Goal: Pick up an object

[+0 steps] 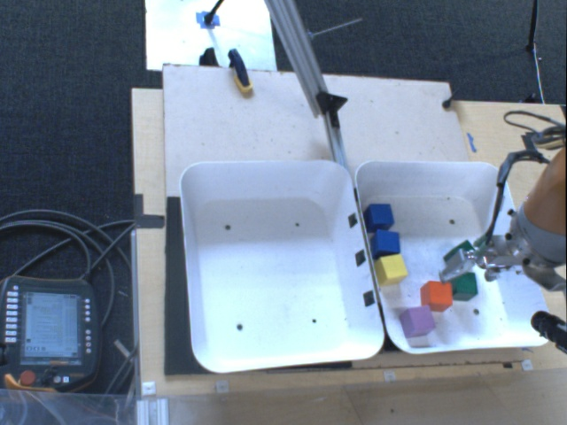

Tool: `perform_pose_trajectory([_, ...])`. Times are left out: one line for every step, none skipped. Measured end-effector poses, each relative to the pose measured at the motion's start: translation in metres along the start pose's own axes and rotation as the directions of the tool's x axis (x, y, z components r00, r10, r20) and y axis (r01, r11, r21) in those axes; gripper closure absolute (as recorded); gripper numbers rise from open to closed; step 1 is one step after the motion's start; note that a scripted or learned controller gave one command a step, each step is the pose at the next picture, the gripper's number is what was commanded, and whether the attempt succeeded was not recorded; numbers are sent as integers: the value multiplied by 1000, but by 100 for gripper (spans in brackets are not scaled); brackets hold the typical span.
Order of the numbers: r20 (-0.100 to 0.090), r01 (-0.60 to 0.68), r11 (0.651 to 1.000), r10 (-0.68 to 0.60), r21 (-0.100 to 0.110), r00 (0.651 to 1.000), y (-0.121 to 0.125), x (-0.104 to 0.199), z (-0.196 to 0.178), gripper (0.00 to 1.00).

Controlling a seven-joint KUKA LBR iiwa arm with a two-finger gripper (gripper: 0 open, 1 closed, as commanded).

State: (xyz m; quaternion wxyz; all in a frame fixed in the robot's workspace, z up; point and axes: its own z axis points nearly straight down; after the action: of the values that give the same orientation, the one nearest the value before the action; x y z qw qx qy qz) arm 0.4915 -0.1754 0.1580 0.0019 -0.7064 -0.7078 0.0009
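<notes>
Dark carpet surrounds a bench with two white bins; the right bin [425, 180] holds six small cubes. Low at its right side, the gripper [468, 264] hovers over the green cube [465, 286]; whether it grips, I cannot tell. Likely light, rigid: pinch opposite flat faces.

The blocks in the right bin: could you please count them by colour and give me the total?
Blue blocks: 2
Yellow block: 1
Orange block: 1
Purple block: 1
Green block: 1, beside the gripper
Total: 6 blocks, all in the right bin
</notes>
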Motion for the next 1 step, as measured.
perform_pose_trajectory([-3,2,1000,-2,-12,1000,4,1,45,0])
